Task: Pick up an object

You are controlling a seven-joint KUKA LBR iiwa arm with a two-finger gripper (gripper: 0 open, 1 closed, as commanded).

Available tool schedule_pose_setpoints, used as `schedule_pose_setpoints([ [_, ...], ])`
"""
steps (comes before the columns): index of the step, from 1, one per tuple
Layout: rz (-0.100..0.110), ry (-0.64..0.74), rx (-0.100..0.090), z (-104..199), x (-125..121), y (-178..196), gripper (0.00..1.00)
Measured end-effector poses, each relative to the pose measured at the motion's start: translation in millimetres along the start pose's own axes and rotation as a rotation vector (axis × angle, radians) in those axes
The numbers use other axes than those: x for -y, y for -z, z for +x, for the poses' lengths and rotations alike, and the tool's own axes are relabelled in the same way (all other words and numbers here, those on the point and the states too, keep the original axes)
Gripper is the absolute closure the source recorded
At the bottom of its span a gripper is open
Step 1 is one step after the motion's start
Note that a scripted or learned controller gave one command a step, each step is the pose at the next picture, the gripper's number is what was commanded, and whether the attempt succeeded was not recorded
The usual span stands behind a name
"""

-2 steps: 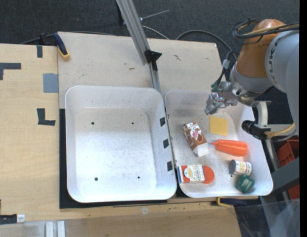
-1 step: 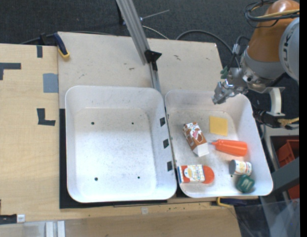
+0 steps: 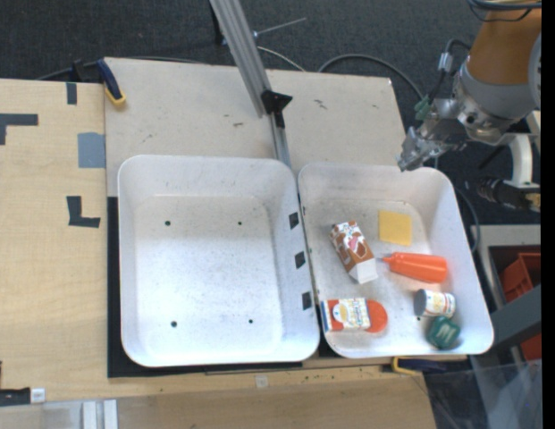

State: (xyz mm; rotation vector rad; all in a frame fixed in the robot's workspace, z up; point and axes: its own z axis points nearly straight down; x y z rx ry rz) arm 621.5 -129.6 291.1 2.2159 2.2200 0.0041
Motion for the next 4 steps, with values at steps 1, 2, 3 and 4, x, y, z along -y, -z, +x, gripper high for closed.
schedule_pose_setpoints([
  [1, 0.006, 0.005, -0.003, 57.9, 5.5, -4.3, 1.0],
  [2, 0.008, 0.005, -0.003, 115.4, 9.9, -10.0, 1.0],
  [3, 0.007, 0.005, -0.003, 169.4, 5.8, -14.5, 1.0],
  [4, 0.008, 0.005, -0.003, 228.6, -2.6, -30.4, 1.0],
])
